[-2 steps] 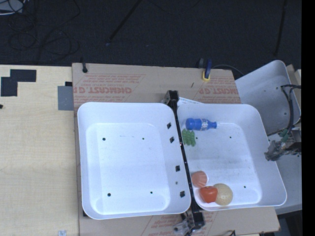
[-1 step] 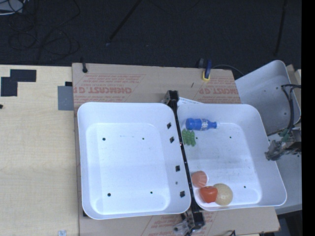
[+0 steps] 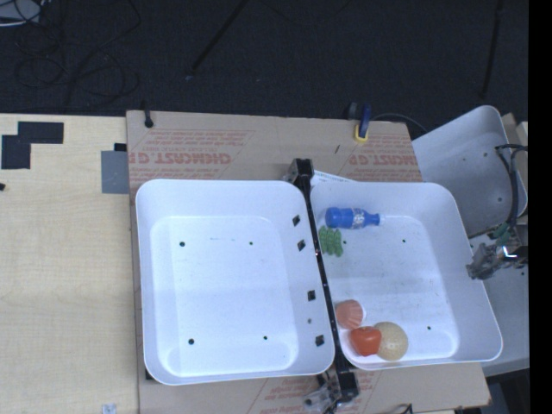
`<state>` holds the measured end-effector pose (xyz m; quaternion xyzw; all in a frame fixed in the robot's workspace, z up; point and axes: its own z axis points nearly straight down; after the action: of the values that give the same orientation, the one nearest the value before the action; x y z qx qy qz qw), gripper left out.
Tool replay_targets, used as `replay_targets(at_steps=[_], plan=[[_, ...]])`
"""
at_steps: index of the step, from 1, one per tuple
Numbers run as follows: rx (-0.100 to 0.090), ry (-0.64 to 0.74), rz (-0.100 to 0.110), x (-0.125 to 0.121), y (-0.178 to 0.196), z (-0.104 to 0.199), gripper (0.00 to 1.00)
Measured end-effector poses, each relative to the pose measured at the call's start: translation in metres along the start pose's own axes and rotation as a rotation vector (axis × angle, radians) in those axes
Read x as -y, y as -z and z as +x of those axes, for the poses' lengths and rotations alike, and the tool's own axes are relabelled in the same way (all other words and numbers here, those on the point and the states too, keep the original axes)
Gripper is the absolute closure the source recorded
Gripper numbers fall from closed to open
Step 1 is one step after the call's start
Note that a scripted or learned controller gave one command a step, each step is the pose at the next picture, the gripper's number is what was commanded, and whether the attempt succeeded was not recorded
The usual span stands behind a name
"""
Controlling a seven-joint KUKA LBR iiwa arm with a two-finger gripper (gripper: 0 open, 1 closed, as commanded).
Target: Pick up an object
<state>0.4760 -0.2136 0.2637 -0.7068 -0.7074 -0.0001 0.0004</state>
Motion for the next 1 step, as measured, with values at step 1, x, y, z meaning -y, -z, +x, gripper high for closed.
replay_targets(at_steps=[1], plan=[[0.0,-0.002,0.0,0.0001,0.0007,-0.0003,1.0]])
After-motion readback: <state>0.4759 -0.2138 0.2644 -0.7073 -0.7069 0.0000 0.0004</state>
